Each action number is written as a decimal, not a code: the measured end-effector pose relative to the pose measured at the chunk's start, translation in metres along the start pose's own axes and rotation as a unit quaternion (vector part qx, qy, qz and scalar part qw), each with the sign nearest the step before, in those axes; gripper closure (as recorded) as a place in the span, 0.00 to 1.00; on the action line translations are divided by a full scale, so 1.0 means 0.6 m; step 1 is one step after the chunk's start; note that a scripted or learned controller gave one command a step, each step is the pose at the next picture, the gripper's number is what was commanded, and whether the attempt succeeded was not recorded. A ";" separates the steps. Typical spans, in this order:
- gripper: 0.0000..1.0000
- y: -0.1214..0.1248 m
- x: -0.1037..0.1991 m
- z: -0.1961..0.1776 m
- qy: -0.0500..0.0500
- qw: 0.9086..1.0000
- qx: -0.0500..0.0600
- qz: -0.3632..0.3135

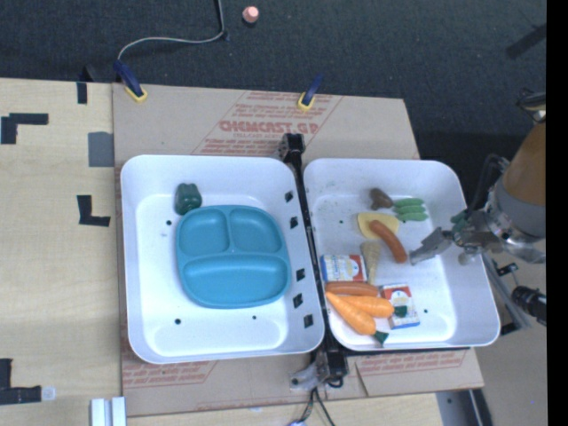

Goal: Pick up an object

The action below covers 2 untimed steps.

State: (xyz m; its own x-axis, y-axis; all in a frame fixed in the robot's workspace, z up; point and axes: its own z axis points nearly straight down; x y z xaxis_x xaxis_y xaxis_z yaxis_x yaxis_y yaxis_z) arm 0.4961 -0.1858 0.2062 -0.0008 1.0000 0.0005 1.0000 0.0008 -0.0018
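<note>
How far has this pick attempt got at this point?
Done: the gripper has reached over the right bin, beside the sausage. In hand: nothing shows between its fingers. Left: close on an item and lift it; the carrots and the rest lie in the bin.

A pale wooden surface carries a cardboard sheet with red lettering, fastened at its far edge by two yellow-and-blue clamps. Dark carpeted floor lies beyond, crossed by a white cable, with a small pink ball nearby
</note>
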 end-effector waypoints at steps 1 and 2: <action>0.00 0.098 0.059 0.195 -0.001 1.000 -0.005 0.000; 0.00 0.203 0.108 0.199 -0.001 1.000 -0.004 -0.001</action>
State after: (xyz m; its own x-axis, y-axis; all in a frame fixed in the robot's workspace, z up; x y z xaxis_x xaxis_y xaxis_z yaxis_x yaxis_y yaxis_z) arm 0.6174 -0.1211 0.0867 -0.0026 1.0000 -0.0015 1.0000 0.0026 0.0060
